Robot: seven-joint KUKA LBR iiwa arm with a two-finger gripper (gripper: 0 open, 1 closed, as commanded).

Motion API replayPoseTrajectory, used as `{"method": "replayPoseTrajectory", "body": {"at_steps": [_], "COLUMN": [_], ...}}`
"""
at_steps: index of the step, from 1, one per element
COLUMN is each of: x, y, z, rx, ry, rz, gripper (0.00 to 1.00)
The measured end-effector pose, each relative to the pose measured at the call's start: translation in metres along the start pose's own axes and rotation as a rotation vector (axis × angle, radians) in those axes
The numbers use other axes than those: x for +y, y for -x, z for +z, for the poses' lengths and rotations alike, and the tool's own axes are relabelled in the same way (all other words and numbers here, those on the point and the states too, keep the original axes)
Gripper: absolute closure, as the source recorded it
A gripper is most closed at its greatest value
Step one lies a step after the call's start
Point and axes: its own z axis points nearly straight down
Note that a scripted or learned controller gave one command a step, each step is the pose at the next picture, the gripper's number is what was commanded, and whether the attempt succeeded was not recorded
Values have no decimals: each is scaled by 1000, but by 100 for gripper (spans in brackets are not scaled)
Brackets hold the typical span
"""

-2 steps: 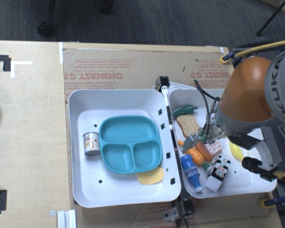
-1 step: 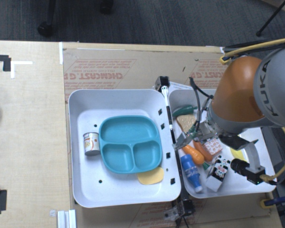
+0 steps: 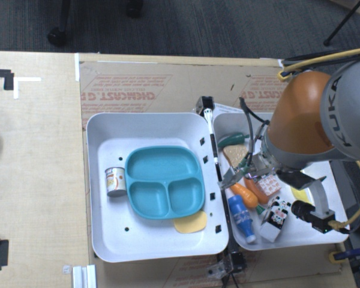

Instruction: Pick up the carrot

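Two shallow white bins are seen side by side on the worktop (image 3: pixel 36 179), their inner walls meeting along a line set with black clips. The left bin (image 3: pixel 102 233) is well filled by a teal divided plate (image 3: pixel 165 182); bare floor is left along its upper wall and at its lower left corner. A small tin can (image 3: pixel 115 181) is stood just beside the plate's left edge, and a pale yellow disc (image 3: pixel 190 222) is tucked partly under the plate's lower right corner.

The right bin (image 3: pixel 228 120) is crowded, and much of it is covered from above by the grey arm (image 3: pixel 315 122) with its orange band. The gripper (image 3: pixel 247 171) is lowered into this bin, close to the dividing wall; whether it is released or clenched cannot be told, since its tips are lost among the clutter.

The carrot (image 3: pixel 245 195) is found in the right bin, just below the gripper and near the bin's left wall. Its long axis is laid on a diagonal, from upper left to lower right; which end is the tip cannot be told. It is hemmed in closely: a blue bottle (image 3: pixel 240 218) lies just beside it on the lower left, a reddish packet (image 3: pixel 269 186) on its right, and a black and white box (image 3: pixel 276 216) near its lower right end. A tan, bread-like piece (image 3: pixel 234 155) and a dark green object (image 3: pixel 231 140) are seen above it. Little open floor is left around it.
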Motion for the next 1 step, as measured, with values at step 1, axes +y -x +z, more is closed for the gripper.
{"method": "replayPoseTrajectory", "body": {"at_steps": [1], "x": [0], "y": [0], "z": [0], "rx": [0], "ry": [0], "rz": [0], "gripper": [0]}}
